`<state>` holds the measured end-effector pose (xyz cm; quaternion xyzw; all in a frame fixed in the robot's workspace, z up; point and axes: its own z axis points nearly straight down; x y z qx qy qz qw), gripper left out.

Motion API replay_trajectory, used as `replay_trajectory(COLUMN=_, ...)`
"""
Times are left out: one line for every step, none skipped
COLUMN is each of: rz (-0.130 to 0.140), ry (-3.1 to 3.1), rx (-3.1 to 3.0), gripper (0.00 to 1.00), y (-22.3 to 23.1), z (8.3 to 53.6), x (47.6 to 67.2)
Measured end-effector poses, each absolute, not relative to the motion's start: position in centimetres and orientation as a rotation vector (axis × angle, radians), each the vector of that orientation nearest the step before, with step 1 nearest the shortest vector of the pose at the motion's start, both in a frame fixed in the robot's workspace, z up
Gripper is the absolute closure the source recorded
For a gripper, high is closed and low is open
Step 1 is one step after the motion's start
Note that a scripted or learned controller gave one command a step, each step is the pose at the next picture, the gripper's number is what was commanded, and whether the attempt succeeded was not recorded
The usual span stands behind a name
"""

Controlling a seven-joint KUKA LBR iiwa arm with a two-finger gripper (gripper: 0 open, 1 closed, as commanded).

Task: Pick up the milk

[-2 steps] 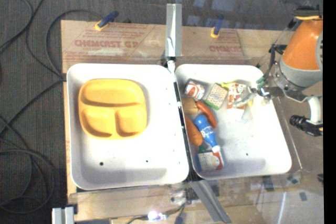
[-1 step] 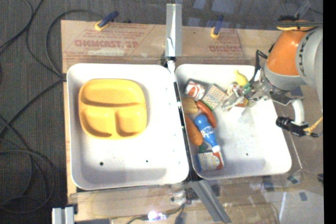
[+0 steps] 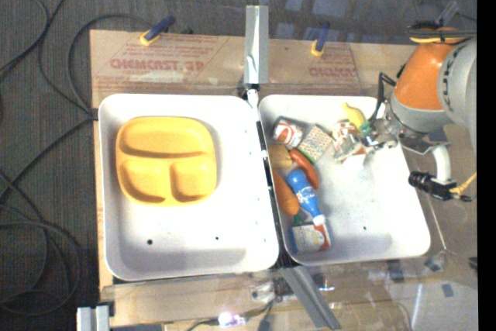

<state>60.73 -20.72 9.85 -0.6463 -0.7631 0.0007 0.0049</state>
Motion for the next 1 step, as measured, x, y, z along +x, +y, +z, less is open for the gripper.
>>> replay_trajectory(rz=0.006, ry=-2.421, rx=-1.995, gripper=1.0, y=-9.24, z=21.21, x=61.38)
